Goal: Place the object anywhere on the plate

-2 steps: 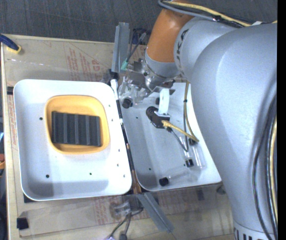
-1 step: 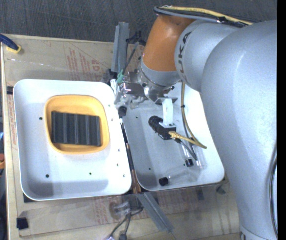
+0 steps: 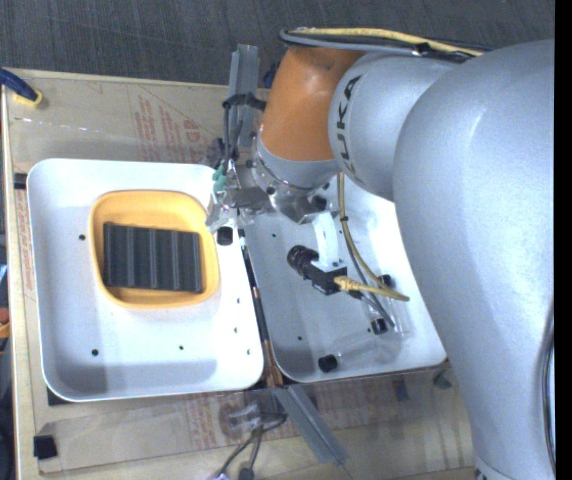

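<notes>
- You have the plate [image 3: 116, 208] lying in the left bin [image 3: 56, 358]: a yellow, rounded-square dish whose floor looks like dark ridged slats.
- Nothing that reads as a separate object rests on the plate, so judge the placing as not yet done.
- The gripper [image 3: 228, 200] hangs at the plate's right edge, roughly over the seam between the two bins, with the orange wrist band [image 3: 301, 108] just right of the plate and above it in the view.
- You cannot tell how the claw stands: its tips are lost in dark clutter under the wrist, and no item shows clearly between them.
- A small greenish speck [image 3: 221, 179] sits at the claw, just off the plate's upper right corner. It may be the task's object or part of the tool; it is too small to say.
- The right bin [image 3: 296, 358] lies right of the plate, partly under the arm. A black fitting with a yellow cable [image 3: 318, 268] lies in it, which looks like the arm's own hardware, not cargo.
- What is left, by your reckoning: confirm something is carried, bring it over the plate's slatted floor, and release it there.
</notes>
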